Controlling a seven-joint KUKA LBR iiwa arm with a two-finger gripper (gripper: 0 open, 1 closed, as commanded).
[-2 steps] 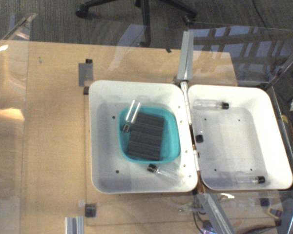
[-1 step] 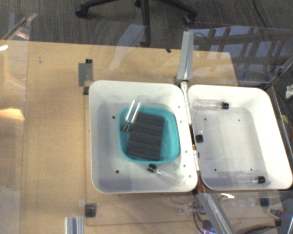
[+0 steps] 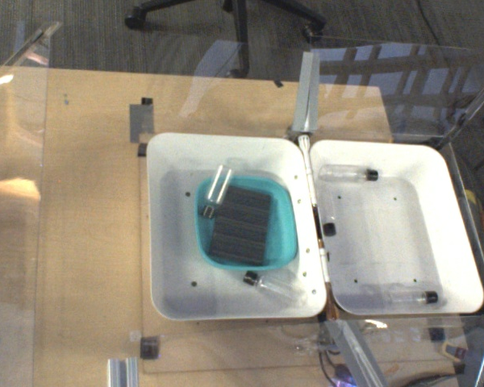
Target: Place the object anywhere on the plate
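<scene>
- One tube lies on the plate, at its upper-left rim, touching the dark pad.
- The plate sits in the left bin.
- I cannot tell my gripper's state.

We see the plate in the left bin, one tube on it, another tube before it; two tubes lie in the right bin.

Two white bins on the bench: one teal plate, one dark ridged block, and four clear, black-capped tubes
</scene>
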